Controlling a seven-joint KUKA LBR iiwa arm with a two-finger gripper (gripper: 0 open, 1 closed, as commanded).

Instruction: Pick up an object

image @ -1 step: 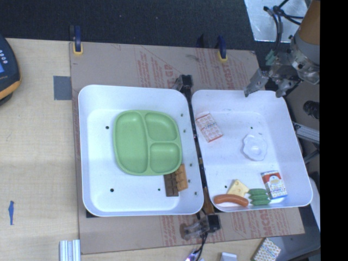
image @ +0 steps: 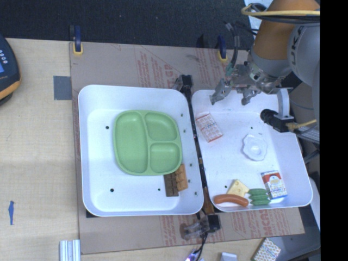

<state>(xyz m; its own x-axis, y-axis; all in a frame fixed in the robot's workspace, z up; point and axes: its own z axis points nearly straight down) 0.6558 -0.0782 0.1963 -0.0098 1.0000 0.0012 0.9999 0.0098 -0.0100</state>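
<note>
My gripper (image: 232,97) hangs over the far edge of the right bin (image: 296,156), fingers spread open with nothing between them. Below it, in that bin, a small red-and-white packet (image: 208,127) lies near the left wall. A clear plastic piece (image: 254,147) rests mid-bin. Along the near edge lie a sausage (image: 230,200), a yellow cheese wedge (image: 236,187), a green pod (image: 259,196) and a red-and-white carton (image: 274,185). The left bin (image: 92,162) holds a green divided plate (image: 147,142) and a brown waffle-like block (image: 175,180).
The grey arm with its orange band (image: 283,20) reaches in from the upper right. A black clip (image: 184,82) sits between the bins at the far side, and another clamp (image: 198,227) at the near side. A yellow-edged device (image: 6,64) lies far left.
</note>
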